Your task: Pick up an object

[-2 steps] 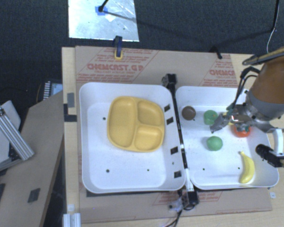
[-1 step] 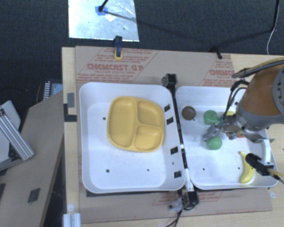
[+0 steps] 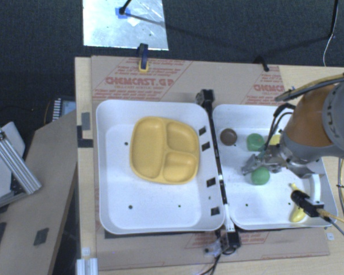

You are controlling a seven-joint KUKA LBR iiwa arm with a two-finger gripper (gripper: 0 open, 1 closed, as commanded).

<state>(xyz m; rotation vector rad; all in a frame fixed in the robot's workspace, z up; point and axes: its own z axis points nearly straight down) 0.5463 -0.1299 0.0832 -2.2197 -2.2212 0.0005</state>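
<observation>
While the gripper [image 3: 257, 166] hung low in the right bin [image 3: 246, 211], just above a green ball [image 3: 260, 177], whether its fingers were spread or closed could not be told. Being round, the ball could have rolled away from an off-centre pinch, toward the second green ball [image 3: 255, 141] or the brown ball [image 3: 228, 136].

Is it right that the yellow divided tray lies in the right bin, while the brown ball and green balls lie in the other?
No. The camera view shows the tray in the left bin; the brown ball and green balls lie in the right bin.
</observation>
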